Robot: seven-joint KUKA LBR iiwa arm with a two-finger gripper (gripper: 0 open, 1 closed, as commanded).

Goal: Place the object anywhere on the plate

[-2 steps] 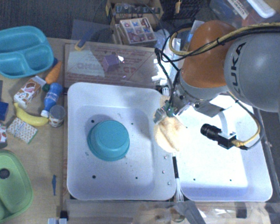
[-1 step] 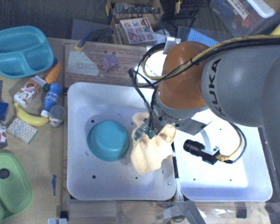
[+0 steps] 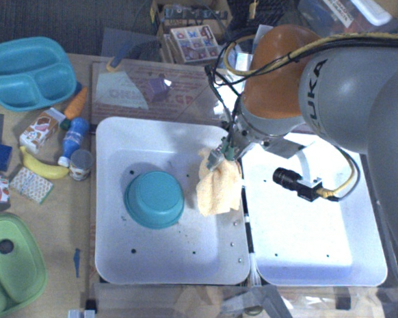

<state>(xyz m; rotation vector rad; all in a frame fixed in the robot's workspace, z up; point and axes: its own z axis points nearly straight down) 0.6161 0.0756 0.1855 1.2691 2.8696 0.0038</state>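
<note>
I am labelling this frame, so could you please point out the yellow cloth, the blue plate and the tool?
yellow cloth (image 3: 218,189), camera view, middle of the fabric.
blue plate (image 3: 155,198), camera view, its centre.
tool (image 3: 224,154), camera view, at its fingertips above the cloth.

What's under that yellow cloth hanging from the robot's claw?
The yellow cloth hangs from the gripper over the left bin, its white floor visible around it. Whatever lies directly beneath is covered.

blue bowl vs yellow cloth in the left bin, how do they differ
The blue bowl is round, rigid and sits on the bin floor by itself; the yellow cloth is soft, crumpled and hangs pinched at its top in the gripper. The bowl lies mid-bin, the cloth near the bin's right wall. Both are in the left bin.
</note>
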